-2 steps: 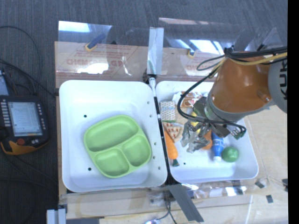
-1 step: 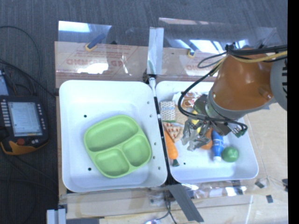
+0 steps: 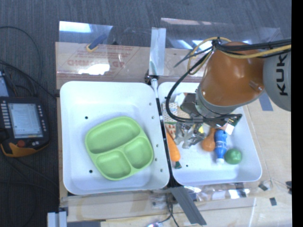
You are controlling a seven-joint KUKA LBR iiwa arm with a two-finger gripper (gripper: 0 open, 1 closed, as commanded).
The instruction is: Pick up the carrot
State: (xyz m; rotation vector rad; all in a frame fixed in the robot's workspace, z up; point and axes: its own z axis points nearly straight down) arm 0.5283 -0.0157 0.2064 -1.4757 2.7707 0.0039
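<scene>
Hovered over carrot (image 3: 173, 151) with gripper (image 3: 188, 138), finger state impossible to tell; risked slipping against bin wall (image 3: 164, 141).

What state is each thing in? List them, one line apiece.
carrot: lying in the right bin by its left wall, not held.
gripper: low over the right bin, right of the carrot.
green divided plate: upright in the left bin, nothing in it.
blue bottle: lying on its side.
green ball: resting beside the bottle.
</scene>
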